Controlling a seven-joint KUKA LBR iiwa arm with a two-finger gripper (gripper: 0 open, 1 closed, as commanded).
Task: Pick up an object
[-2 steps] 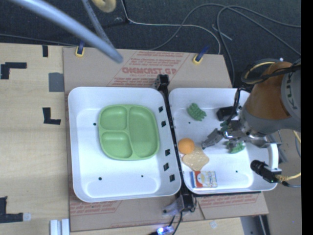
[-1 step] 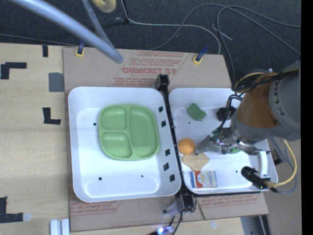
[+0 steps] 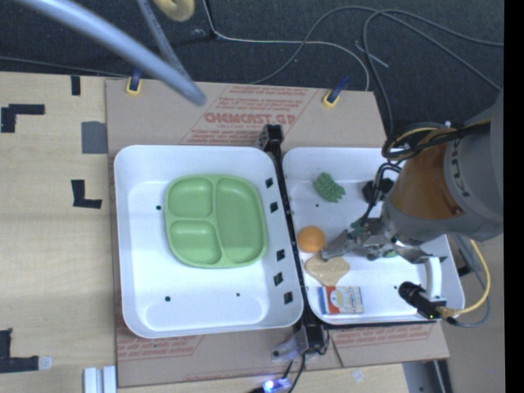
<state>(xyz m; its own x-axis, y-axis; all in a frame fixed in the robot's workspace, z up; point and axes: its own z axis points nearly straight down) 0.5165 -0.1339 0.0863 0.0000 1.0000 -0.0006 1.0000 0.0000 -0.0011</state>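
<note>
The desk (image 3: 49,219) is pale wood with black tape marks near its left edge; a brown cardboard sheet (image 3: 246,113) printed in red lies over its middle and carries two shallow white bins side by side. The left bin (image 3: 139,301) holds a green divided plate (image 3: 217,220), which sits flat toward the bin's far side with its three compartments facing up. A black divider strip (image 3: 282,219) runs between the bins.

In the right bin (image 3: 352,158), a green ridged object (image 3: 328,187) lies near the far edge, its long axis slanting from far left to near right. An orange ball (image 3: 310,239) rests by the bin's left wall, and just nearside of it lies a tan, flat, irregular piece (image 3: 327,270), long axis roughly parallel to the bin's near edge. A small card-like packet (image 3: 341,300), red and blue on white, lies along the near edge.

The gripper (image 3: 334,251) reaches in from the right, its tip low between the orange ball and the tan piece, close to both; whether it is open or closed on anything cannot be told. The grey arm (image 3: 471,182) with its orange band covers the bin's right side. Beyond the desk's far edge is dark floor with loose cables (image 3: 344,23).
</note>
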